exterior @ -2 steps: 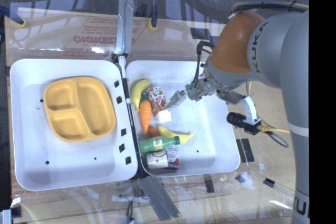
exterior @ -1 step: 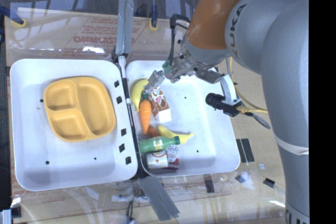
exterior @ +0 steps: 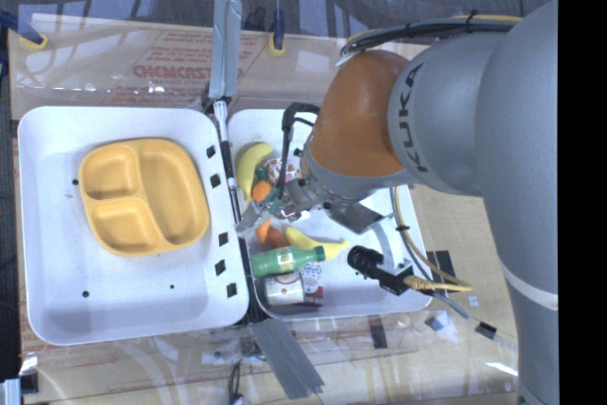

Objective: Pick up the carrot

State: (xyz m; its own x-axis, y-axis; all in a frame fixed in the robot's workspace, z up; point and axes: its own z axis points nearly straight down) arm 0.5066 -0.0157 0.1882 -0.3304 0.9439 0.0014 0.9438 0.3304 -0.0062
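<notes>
One KUKA arm's gripper (exterior: 277, 202) hangs by the right bin's (exterior: 365, 303) left wall, finger state hidden, the carrot (exterior: 271, 234) lying just below it toward the bin's front edge.

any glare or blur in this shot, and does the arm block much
Camera view: sharp overall, soft even light; streaky glare on the clear sheet behind the bins; the arm covers much of the right bin; the small items by the gripper, such as the orange piece, are crowded and hard to resolve.
</notes>
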